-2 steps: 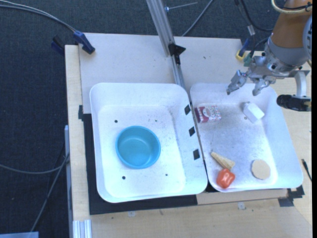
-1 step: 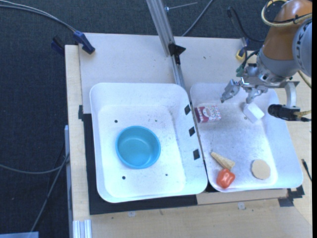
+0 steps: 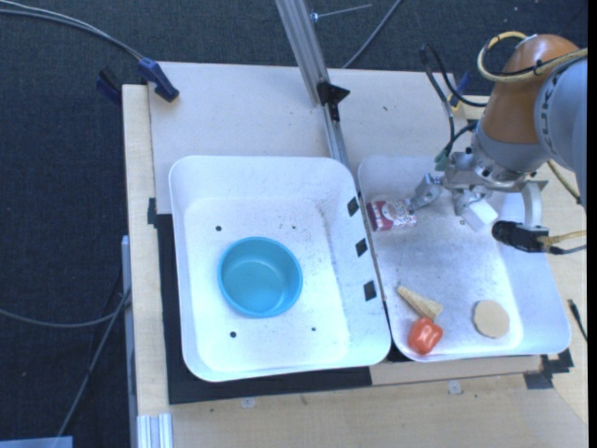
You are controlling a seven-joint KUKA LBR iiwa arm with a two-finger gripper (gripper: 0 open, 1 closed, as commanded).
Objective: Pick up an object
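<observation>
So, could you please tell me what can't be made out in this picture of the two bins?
- Pincer, camera view: the wrist above covers much of it, so its grip state is unreadable.
- Red-and-white packet: label too small and blurred to read; contact with the pincer is unclear.
- Arm: cut off by the right edge.
- Right bin: far corner hidden beneath the arm.

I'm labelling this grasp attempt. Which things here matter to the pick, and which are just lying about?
In play:
gripper
small red-and-white packet, nearest the gripper
right white bin

Lying about:
blue round bowl in left white bin
tan wedge
red-orange rounded piece
beige round disc
</observation>
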